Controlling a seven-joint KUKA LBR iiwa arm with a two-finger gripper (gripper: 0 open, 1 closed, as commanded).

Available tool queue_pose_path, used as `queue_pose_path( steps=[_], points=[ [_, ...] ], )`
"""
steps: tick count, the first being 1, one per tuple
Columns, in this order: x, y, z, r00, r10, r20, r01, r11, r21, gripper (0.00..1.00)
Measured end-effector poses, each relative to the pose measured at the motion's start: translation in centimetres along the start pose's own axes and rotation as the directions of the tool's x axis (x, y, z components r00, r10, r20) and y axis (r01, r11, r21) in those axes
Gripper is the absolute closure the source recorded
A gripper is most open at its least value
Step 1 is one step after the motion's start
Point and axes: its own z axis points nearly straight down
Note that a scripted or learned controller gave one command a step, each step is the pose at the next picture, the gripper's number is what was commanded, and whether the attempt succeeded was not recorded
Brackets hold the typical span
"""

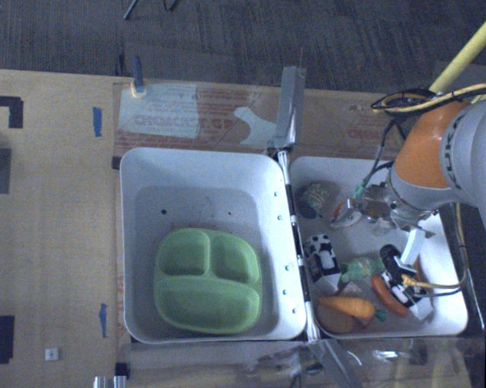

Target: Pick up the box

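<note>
So your gripper [364, 209] is hanging over the far half of the right bin [455, 319]. It sits between the dark round can [313, 197] on its left and the bin's right wall. From this angle you can't tell if it's spread or pressed together, and nothing looks pinched in it.

The box [322, 257], which I'm guessing is the little black-and-white one, sits nearer and to the left of the gripper. It's just beside the wall the right bin shares with the left bin [137, 225].

A few tips for the grab:
- Come straight down on it. The wall's close on its left, so closing across its near and far faces probably works better.
- Watch the clutter. There's a green toy [360, 271] just right of the box and a carrot [347, 306] just near of it, and both are easy to snag.
- Line up over the box's middle before you drop.

The green plate [209, 280] in the left bin is well out of the way.
</note>
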Motion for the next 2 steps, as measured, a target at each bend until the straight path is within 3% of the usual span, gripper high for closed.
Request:
queue_pose_path(
  steps=[1, 2],
  points=[
    [-2.6, 1.3, -8.7, 1.000, -0.011, 0.001, 0.011, 1.000, 0.001, 0.00],
    [-2.0, -2.6, 0.0, 0.996, -0.094, 0.000, 0.094, 0.996, -0.001, 0.00]
  ],
)
